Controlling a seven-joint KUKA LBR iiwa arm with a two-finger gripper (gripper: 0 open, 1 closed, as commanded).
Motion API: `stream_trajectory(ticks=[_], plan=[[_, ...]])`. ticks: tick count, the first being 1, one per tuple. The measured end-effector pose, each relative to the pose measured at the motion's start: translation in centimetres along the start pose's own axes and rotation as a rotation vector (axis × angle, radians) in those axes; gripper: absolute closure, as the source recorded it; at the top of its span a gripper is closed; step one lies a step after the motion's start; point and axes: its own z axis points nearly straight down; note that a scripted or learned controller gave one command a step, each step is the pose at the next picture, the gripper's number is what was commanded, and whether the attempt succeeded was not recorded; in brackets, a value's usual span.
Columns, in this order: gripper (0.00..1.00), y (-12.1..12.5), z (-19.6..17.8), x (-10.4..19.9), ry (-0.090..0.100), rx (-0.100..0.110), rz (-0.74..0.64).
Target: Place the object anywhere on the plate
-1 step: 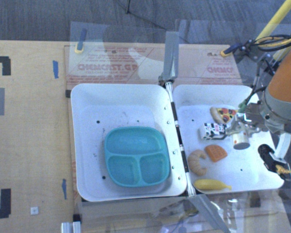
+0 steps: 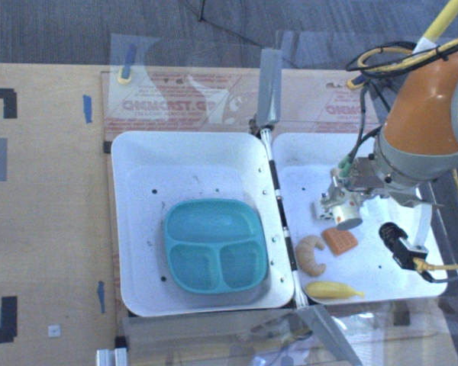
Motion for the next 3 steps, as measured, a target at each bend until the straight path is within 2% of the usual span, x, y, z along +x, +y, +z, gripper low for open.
stream_trajectory(ticks=[1, 2, 3], plan=[[1.00, 1.4, 3.2, 6.9, 0.001, 0.002, -0.185], [1.00, 0.2, 1.3, 15.6, 0.001, 0.000, -0.298], [0.00, 0.3, 1.3, 15.6, 0.001, 0.000, -0.298]])
